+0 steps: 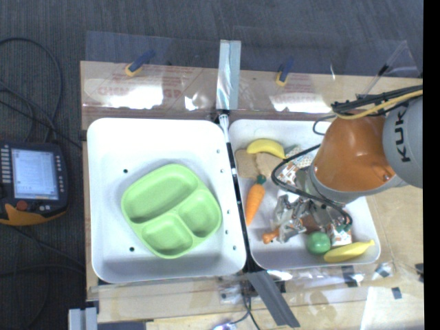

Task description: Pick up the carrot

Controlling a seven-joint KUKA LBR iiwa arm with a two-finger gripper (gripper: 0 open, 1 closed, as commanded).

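The carrot (254, 199), orange with a small green top, lies lengthwise near the left wall of the right bin (302, 130). My gripper (291, 216) hangs under the arm's orange band (354, 158), low in the middle of the right bin. It is just to the right of the carrot and apart from it. Nothing shows as held.
A yellow banana (267, 147) lies behind the carrot. A green ball (317, 243), a second banana (350, 251) and a small orange piece (270, 237) crowd the bin's front. The left bin (110, 143) holds a green divided plate (172, 210). A pendant (31, 181) sits far left.
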